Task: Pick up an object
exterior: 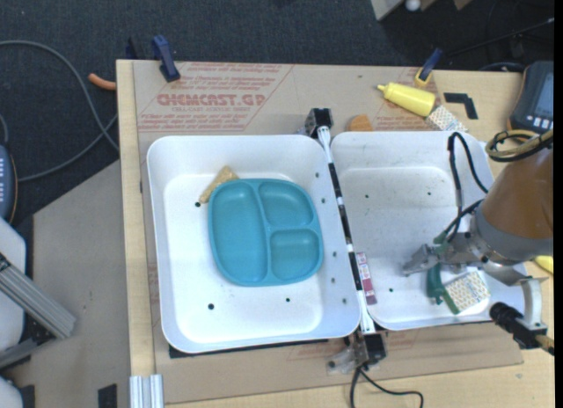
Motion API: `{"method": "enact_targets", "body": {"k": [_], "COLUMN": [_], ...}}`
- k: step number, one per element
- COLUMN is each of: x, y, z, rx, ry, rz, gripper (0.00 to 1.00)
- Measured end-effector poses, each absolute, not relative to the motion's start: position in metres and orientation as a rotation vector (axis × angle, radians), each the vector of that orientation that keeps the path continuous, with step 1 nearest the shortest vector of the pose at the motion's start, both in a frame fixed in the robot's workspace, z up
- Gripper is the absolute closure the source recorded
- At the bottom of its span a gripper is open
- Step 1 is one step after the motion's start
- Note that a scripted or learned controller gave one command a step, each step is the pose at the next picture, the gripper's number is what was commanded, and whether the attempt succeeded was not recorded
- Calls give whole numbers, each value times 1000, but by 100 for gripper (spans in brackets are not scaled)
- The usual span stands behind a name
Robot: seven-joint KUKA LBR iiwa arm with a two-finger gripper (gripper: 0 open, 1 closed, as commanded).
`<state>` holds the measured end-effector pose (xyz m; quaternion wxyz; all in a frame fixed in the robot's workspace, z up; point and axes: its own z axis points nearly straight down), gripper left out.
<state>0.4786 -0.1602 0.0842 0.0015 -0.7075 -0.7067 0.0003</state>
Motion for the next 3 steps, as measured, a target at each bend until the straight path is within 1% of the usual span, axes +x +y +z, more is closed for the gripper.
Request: {"method": "enact_targets", "body": {"k": [1,2,3], "x": [480,491,479], "y": [-175,-165,-146], "z": [255,148,107], "rx": [-2223,-2220,-2221], "ry": [-2224,-2219,-2219], "rz": [-1,2,1], "gripper": [0,0,0]}}
